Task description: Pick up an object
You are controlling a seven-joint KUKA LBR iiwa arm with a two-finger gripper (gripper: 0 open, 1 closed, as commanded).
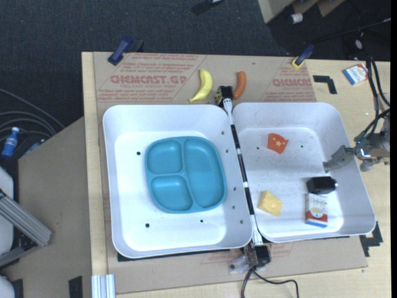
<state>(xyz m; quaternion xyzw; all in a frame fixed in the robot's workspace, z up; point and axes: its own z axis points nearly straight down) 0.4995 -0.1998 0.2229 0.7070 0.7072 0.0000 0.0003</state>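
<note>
At the right edge of the right-hand shallow white plastic bin (347, 129), the two-finger gripper (347, 155) reached in low over the rim, with nothing between its tips that I could see; from my station I could not tell how it was set.

Inside that bin lay four candidates. A small red square packet (277, 143) sat flat near the back. A pale yellow wedge like a block of cheese (269, 203) rested near the divider at the front. A small black blocky item (321, 184) lay just beside a red, white and blue carton (317, 210), the two touching or nearly so.

I judged the black item the likeliest target, being nearest the gripper. It looked rigid and light, so it should take a firm squeeze across its short sides without deforming, though its closeness to the carton left little room for a finger on that side. The yellow wedge stood clear of everything and offered flat opposing faces; if foam or plastic, it would be light and forgiving. The red packet looked thin and flat, hard to get under.

The left-hand white bin (124, 129) held a teal three-compartment plastic tray (185, 173). A yellow toy banana (202, 85) and an orange carrot-like piece (239, 84) lay on the board behind the bins.
</note>
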